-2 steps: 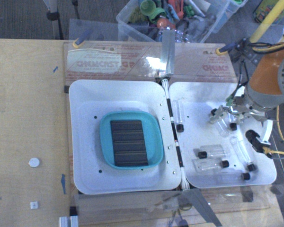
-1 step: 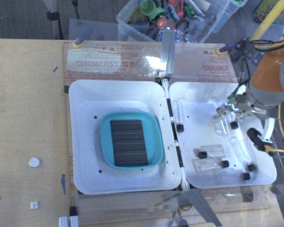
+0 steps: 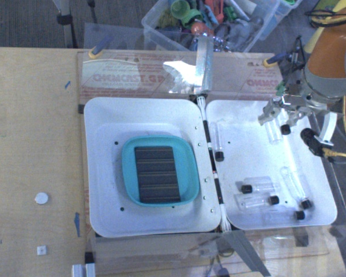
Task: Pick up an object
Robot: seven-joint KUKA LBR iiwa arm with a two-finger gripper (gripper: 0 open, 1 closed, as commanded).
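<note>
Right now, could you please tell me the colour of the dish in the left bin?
Teal dish, seen in the camera view.

clear glossy vials (image 3: pixel 257 186), matt teal tray (image 3: pixel 187 166)

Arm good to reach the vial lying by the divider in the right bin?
Probably yes. The vial lies alone on open bin floor, with the hand above the same bin; the divider close beside it may crowd a finger.
</note>
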